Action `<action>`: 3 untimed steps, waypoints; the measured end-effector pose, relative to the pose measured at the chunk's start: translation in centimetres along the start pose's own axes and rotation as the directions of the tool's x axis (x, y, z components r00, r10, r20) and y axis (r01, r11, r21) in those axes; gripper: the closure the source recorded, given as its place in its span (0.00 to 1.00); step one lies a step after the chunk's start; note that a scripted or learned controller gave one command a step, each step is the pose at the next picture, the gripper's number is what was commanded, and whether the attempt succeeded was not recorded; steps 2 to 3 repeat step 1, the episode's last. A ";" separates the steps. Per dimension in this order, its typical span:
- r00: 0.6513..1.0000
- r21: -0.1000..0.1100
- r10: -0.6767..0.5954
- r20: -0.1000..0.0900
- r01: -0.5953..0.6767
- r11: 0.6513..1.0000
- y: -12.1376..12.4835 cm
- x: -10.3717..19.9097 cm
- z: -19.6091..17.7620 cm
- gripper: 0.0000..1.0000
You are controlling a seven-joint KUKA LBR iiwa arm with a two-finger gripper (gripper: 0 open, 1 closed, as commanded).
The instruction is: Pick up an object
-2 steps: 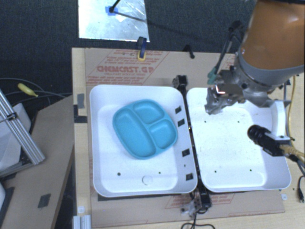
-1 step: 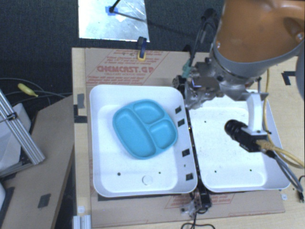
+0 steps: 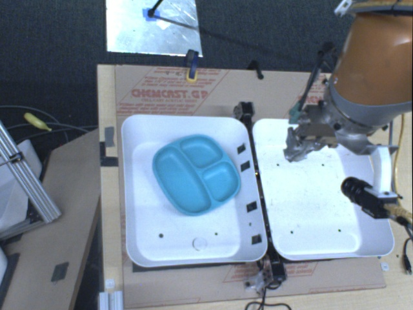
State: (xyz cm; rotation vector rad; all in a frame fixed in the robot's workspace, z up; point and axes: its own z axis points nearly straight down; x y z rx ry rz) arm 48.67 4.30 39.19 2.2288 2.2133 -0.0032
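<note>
Camera view: gripper (image 3: 295, 152) hovers over right bin (image 3: 322, 237), finger gap can't tell, nothing visibly held. Blue divided plate (image 3: 195, 173) lies well to gripper's left, flat in left bin (image 3: 139, 192).

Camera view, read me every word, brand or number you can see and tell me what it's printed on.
"CHEMCAST GP" in red capitals, on the brown protective sheet under the two white bins.
Fainter red print on the same sheet beside it: too blurred to read.
Blue divided plate: no lettering.
</note>
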 end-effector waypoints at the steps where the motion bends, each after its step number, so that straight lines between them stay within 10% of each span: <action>1: 1.000 0.003 -0.014 -0.002 0.014 1.000 1.9 5.2 6.2 1.00; 3: 1.000 0.003 -0.014 -0.002 0.014 1.000 1.9 5.2 6.2 1.00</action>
